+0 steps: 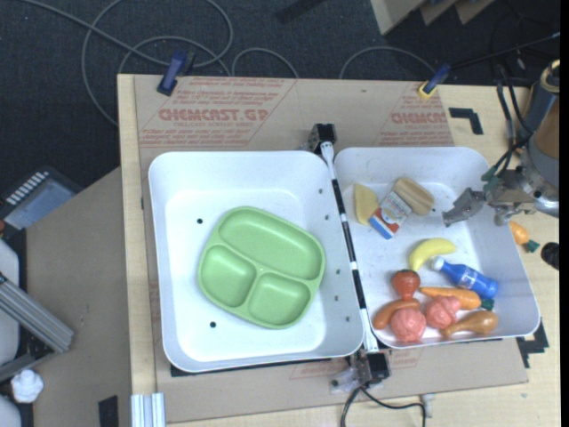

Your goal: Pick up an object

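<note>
Pincer point(460, 208) parted, grasping nothing, poised over bare floor of right bin point(524, 278). Banana point(430, 253), blue bottle point(467, 277), carrot point(449, 296) crowded just below: risk of clipping neighbours, closing on nothing, or scraping bin wall.

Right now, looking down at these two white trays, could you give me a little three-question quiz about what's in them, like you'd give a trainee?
1. True or false: the green divided plate lies in the left bin.
2. Multiple choice: what lies just to the right of the yellow banana in the right bin? A) a blue bottle B) a red cup C) a metal spoon
3. Fill in: the gripper hangs over the ______ bin, near its far right side.

Key:
1. True.
2. A, the blue bottle.
3. Right.
</note>
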Robot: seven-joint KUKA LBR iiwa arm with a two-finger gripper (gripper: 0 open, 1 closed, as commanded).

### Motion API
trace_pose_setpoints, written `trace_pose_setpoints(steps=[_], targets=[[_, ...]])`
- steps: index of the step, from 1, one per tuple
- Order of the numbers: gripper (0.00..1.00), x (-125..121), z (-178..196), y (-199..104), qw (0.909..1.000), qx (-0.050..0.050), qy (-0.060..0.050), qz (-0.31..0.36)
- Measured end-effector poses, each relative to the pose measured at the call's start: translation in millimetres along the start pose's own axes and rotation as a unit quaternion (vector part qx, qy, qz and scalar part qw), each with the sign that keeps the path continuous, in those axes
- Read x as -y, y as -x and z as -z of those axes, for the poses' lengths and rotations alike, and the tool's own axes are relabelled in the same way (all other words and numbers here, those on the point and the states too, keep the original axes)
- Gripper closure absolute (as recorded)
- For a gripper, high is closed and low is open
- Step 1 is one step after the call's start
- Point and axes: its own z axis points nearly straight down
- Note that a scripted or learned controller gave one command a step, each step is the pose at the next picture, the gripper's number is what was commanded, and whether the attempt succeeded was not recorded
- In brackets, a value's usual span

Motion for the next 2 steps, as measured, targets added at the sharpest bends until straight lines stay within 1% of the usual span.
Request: trace_pose_setpoints(steps=[1,2], targets=[[0.00,39.8,-103.5,-45.4,1.0000,0.000,0.000,0.000],[0.00,-17.5,-44.4,-89.6,1.0000,0.000,0.001,0.001]])
